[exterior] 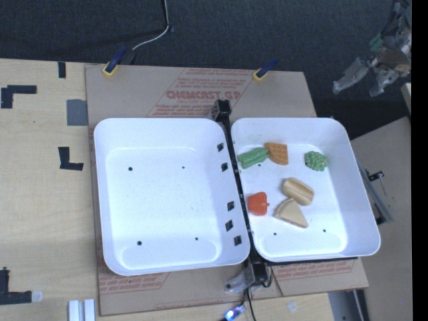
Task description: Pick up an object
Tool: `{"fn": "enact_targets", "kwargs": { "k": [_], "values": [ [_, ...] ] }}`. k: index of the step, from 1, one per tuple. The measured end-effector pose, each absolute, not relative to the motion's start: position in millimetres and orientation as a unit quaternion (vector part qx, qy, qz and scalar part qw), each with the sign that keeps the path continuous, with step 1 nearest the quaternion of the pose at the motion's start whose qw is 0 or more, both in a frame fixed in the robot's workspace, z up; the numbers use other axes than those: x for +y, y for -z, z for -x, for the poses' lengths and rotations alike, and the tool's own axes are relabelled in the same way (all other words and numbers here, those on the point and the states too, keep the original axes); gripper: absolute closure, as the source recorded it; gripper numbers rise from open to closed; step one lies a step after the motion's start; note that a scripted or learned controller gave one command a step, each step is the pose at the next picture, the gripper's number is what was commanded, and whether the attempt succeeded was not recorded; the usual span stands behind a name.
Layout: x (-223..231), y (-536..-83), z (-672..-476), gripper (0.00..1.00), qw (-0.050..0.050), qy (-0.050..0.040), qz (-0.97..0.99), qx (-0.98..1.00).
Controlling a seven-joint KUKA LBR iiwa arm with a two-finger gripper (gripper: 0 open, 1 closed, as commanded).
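Gripper (376,72), grip state indiscernible, beyond right bin (348,179) far corner; within bin: pickle (253,157), broccoli (315,160), pepper (257,203), breads.

My wooden bench (40,179) holds a flat brown cardboard sheet (200,92), and on that sheet sit two white bins side by side, the left bin (107,139) and the right bin (348,199), touching in the middle.

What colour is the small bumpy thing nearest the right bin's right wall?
Green; the small bumpy thing shows clearly in the camera view, lying in the right bin.
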State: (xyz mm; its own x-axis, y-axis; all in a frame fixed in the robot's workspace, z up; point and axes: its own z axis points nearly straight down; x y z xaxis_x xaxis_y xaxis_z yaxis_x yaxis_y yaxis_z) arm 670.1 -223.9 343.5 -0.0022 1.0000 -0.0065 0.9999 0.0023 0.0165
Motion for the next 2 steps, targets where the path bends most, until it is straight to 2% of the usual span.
{"fn": "enact_targets", "kwargs": {
  "k": [1,2],
  "values": [
    [-182,-501,-595.1,0.00,0.006,-0.0038,-0.706,0.709],
    [-187,-538,-521.1,0.00,0.001,-0.0006,-0.708,0.707]
  ]
}}
